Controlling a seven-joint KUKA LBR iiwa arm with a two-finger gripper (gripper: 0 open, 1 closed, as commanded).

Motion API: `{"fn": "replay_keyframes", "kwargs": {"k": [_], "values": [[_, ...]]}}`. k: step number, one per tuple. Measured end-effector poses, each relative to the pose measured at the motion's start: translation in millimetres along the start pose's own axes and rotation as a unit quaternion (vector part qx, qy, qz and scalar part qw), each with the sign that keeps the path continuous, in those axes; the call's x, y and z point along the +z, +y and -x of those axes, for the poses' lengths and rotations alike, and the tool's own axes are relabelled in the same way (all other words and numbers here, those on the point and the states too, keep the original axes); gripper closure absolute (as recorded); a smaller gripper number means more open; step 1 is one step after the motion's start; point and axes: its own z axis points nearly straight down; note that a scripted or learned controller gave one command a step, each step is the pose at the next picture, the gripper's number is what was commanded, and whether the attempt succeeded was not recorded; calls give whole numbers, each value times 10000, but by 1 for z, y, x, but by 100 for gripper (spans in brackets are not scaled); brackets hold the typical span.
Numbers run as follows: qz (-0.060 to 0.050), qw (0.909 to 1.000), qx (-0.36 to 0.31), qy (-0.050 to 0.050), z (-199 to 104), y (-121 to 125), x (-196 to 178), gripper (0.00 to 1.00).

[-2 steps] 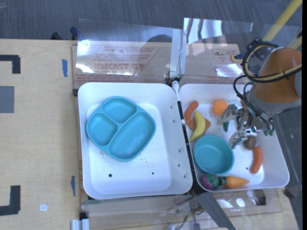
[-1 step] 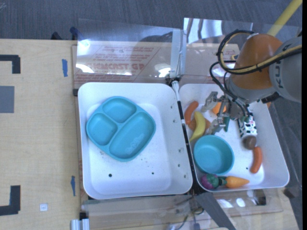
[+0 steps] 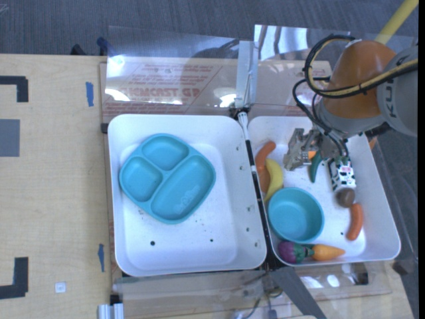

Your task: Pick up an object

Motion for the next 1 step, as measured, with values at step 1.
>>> {"fn": "replay_keyframes", "kwargs": {"k": [1], "values": [[2,10000,-1,11,-1,0,1,0]]}}
